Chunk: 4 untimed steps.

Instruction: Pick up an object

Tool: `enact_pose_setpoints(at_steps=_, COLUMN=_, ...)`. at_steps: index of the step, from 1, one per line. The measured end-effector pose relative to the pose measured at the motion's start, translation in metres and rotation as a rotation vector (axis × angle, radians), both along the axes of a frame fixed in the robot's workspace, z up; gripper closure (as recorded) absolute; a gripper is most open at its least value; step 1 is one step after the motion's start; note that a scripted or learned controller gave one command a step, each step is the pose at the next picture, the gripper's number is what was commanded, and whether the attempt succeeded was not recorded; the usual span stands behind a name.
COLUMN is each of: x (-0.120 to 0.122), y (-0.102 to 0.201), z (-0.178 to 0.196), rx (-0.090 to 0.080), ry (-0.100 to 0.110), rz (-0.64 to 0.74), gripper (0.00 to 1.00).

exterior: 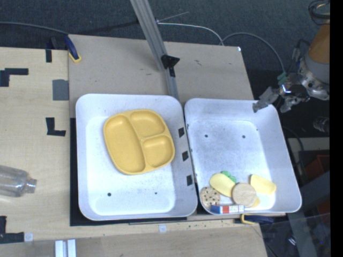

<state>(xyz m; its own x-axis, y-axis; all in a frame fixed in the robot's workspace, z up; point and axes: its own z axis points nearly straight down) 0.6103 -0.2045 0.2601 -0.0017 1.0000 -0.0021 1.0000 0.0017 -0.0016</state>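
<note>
Stage: we judge the task barely begun; nothing is lifted, and every object we can see lies in a bin.
End effector: the end effector (271,99) sits at the right of the frame, over the upper right corner of the right bin (230,114), near its rim.
Fingers: we see dark parts spread to either side there, but we cannot tell whether they stand apart or together; nothing shows between them.
Arm: the arm (321,52) comes in from the upper right edge, its orange band just above the wrist.
Candidates, right bin: a cluster sits in the lower middle of this bin, against its near wall: a yellow piece (221,183) with a green bit (229,175) touching its top, a cookie (210,196) at lower left, a tan disc (244,194) in the middle, another yellow piece (263,184) to the right, and a small striped item (222,210) along the wall below.
Candidate, left bin: a yellow divided plate (139,141) lies in the upper middle of the left bin (91,159).
Gap: the end effector is well apart from the cluster, which lies toward the lower part of the frame.
Left to do: we think everything remains: travel over an object, descend, close on it, and raise it.
Risk: in our judgement the cluster is tightly packed, so a clean grip on one piece may be hard.
Worktop: a clear bottle (15,182) lies at the left edge of the worktop (32,138), outside both bins.
</note>
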Motion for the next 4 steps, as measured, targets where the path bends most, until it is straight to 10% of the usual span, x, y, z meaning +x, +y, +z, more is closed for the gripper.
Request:
enact_pose_setpoints(at_steps=2, x=-0.011, y=0.093, z=-0.061, rx=0.002, ry=0.001, rz=0.001, gripper=0.00)
enact_pose_setpoints(at_steps=3, x=-0.010, y=0.093, z=-0.052, rx=0.003, ry=0.000, rz=0.001, gripper=1.00)
enact_pose_setpoints(at_steps=4, x=-0.068, y=0.146, z=-0.073, rx=0.004, ry=0.006, rz=0.002, gripper=1.00)
